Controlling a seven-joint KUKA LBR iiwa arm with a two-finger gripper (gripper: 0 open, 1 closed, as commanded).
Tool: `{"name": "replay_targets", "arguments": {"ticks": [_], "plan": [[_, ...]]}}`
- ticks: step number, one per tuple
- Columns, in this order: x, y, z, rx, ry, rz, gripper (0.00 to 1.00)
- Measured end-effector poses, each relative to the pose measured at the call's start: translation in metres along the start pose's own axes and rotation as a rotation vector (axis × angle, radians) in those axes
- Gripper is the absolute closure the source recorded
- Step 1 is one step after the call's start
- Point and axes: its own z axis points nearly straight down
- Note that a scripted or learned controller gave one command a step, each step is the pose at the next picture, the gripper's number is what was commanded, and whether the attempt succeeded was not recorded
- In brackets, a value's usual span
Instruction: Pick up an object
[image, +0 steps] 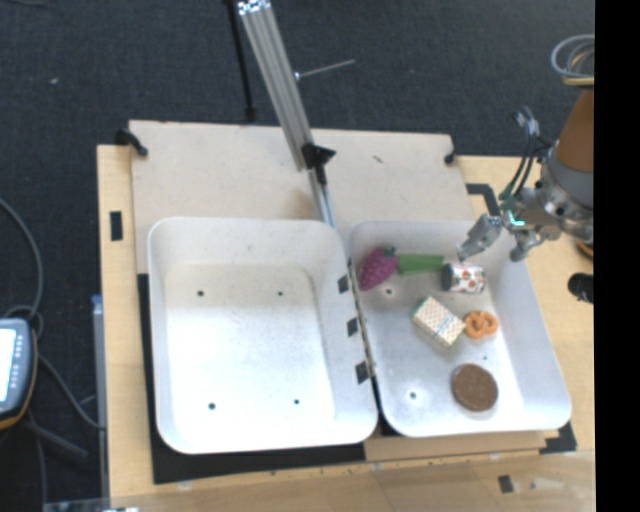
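- The arm (570, 170) reaches in from the right, grey at the wrist with an orange band above it.
- Its gripper (497, 240) hangs over the upper right corner of the right bin (545, 340), fingers pointing down and to the left.
- The two fingers (478, 238) stand spread, with nothing between them; the hand is open and holds nothing.
- Just below the left fingertip lies a small can (467, 279), white with red marks, on its side on the bin floor. I cannot tell whether the fingertip touches it.
- To the left of the can lies a purple grape bunch (377, 268) with a green stem (420, 264) stretching right toward the can.
- Near the bin's middle sits a small box (438, 320), cream with a dotted pattern, turned at an angle.
- Just beside the box, on its right, is an orange pretzel (481, 324).
- Below those, near the front edge, lies a brown disc (474, 387), flat on the floor.
- The left bin (170, 300) sits beside the right one, their rims meeting along the middle.
- Both bins rest on a tan bench (230, 165), and a slanted metal pole (285, 90) runs from the top down to the bins' back edge.
- A green light glows on the wrist, by some cables.
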Motion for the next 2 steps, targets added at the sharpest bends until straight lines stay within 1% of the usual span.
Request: {"name": "replay_targets", "arguments": {"ticks": [1,2], "plan": [[0.000,0.001,-0.003,-0.004,-0.002,-0.002,0.00],[-0.012,-0.003,0.050,0.001,-0.003,0.003,0.00]]}}
